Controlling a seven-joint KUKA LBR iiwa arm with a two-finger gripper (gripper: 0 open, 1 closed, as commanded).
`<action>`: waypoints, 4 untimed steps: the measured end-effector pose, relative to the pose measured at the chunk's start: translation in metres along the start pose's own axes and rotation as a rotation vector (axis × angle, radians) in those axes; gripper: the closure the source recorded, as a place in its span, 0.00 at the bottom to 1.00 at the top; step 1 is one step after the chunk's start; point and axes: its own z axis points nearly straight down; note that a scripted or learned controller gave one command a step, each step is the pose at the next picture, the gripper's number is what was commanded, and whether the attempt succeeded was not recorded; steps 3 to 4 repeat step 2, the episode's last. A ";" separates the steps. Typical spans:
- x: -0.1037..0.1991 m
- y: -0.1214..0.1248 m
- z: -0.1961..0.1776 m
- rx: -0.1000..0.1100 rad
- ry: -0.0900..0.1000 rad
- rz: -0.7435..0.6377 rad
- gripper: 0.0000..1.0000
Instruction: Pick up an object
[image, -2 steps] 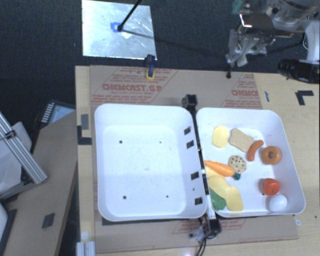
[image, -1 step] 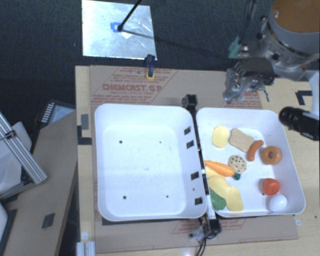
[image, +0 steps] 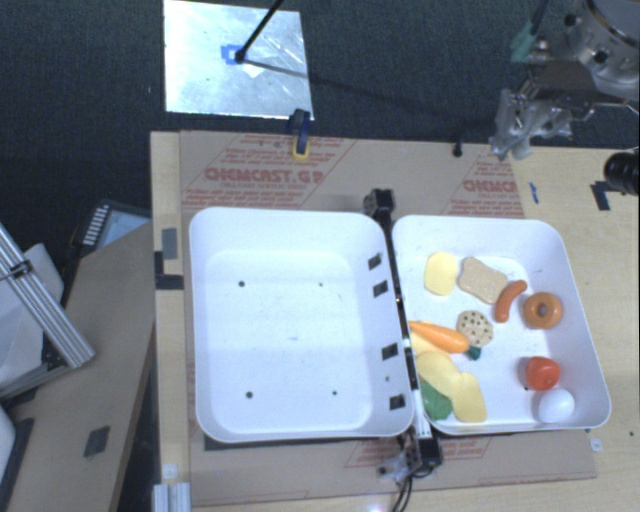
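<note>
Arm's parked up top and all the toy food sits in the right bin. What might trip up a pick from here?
1. The carrot, cookie and yellow pieces crowd together by the divider, so the fingers may snag a neighbour.
2. The white egg and tomato sit tight in the right bin corner and may roll away.
3. The gripper starts far above, outside the bin.

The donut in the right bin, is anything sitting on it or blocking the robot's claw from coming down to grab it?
Nothing visible covers the donut. It lies open from above in the right bin, with the sausage close on one side but apart from it. The gripper hangs up beyond the bin's far edge, with only open air between.
</note>
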 end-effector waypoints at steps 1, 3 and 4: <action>0.016 -0.060 -0.001 0.002 0.003 -0.009 1.00; 0.072 -0.072 0.187 0.018 0.000 -0.012 1.00; 0.072 -0.072 0.187 0.018 0.000 -0.012 1.00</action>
